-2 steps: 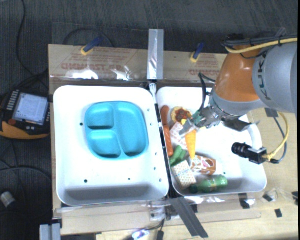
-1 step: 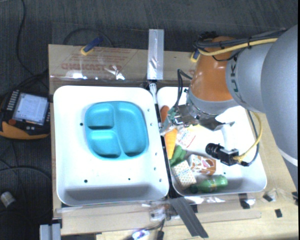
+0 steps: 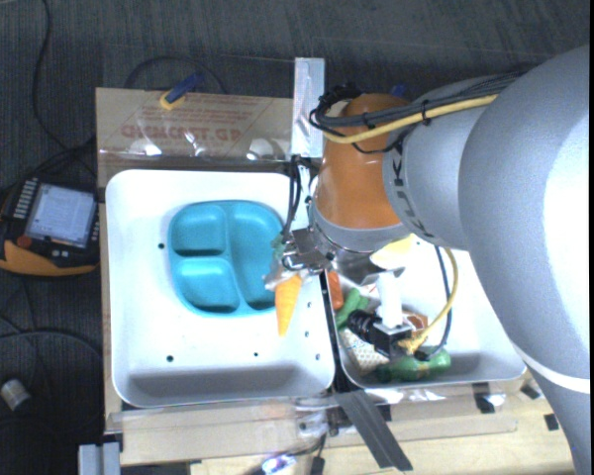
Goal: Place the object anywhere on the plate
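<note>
Cannot tell the state of the gripper point(image 3: 293, 257), tucked under the orange-banded wrist above the wall between the two bins. Just below its tip in the view, seemingly touching it, an orange carrot-shaped object point(image 3: 287, 303), wide end toward the tool, at the nearest edge of the blue divided plate point(image 3: 218, 255). Beyond the tool, away from the arm, the plate's white bin point(image 3: 178, 364); behind the tool, under the arm, green clutter point(image 3: 416, 364).

The blue plate point(image 3: 218, 255) left of the gripper point(image 3: 291, 263) is shining like smooth, glossy plastic. The orange carrot point(image 3: 288, 303) just beneath the gripper is looking matt, perhaps plastic too. The white bin point(image 3: 139, 344) around them is gleaming smooth.
</note>
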### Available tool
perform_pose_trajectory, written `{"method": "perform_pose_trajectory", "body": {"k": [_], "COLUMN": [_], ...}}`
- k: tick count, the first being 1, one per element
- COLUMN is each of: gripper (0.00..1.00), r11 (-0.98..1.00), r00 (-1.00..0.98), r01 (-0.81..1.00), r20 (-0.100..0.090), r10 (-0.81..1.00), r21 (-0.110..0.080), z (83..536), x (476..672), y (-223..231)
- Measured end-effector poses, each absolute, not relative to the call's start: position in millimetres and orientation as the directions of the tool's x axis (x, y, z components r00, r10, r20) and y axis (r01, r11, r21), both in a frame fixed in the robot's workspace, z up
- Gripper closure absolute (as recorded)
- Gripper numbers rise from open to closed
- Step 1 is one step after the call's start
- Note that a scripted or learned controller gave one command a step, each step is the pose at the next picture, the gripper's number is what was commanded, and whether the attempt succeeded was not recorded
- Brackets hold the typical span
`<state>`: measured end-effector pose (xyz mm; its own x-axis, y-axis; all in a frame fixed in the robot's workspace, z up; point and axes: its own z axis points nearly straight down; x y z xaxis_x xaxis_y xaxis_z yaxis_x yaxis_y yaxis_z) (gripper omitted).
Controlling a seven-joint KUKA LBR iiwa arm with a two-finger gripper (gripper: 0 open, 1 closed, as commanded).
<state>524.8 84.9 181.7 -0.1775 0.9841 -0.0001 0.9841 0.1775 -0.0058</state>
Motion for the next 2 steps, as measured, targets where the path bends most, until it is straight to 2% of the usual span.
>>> {"method": "perform_pose_trajectory", "body": {"k": [1, 2], "gripper": [1.0, 0.0], "r11": [0.048, 0.047], "r00": [-0.048, -0.047], "r01": [0.999, 0.999], "r20": [-0.004, -0.004], "r10": [0.999, 0.999], "r21": [-0.004, -0.004], "z": [230.2, 230.3], "x": [520.7, 520.8], "y": [133.8, 133.5]}}
